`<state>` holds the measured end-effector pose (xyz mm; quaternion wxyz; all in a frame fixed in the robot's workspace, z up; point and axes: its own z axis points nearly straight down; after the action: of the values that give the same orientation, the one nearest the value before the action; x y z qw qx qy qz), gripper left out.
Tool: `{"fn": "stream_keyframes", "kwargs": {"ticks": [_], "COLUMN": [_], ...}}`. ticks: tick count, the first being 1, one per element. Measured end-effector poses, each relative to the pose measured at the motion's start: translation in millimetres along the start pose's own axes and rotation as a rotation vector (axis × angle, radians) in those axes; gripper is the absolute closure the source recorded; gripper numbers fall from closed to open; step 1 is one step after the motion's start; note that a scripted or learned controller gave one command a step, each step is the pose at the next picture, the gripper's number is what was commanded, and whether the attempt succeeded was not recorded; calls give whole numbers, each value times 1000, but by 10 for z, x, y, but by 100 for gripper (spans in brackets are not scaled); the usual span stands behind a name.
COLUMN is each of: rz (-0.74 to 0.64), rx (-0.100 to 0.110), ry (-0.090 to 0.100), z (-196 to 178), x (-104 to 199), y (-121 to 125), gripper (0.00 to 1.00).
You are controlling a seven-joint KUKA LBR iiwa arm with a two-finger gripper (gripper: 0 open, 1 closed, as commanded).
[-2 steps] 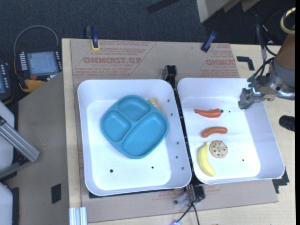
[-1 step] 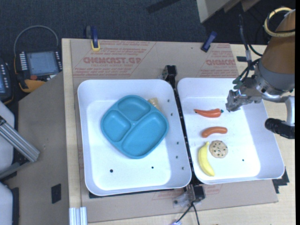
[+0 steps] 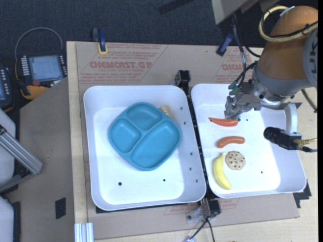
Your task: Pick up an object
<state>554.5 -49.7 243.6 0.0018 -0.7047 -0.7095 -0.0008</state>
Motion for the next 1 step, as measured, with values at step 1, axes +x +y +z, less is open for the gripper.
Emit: {"fn": "stream_keyframes", "kwargs": {"ticks": [1], "rz": [0], "rx": [3], "ry": [-1], "z": [145], "x": [573], "y": [-146], "gripper": [100]}}
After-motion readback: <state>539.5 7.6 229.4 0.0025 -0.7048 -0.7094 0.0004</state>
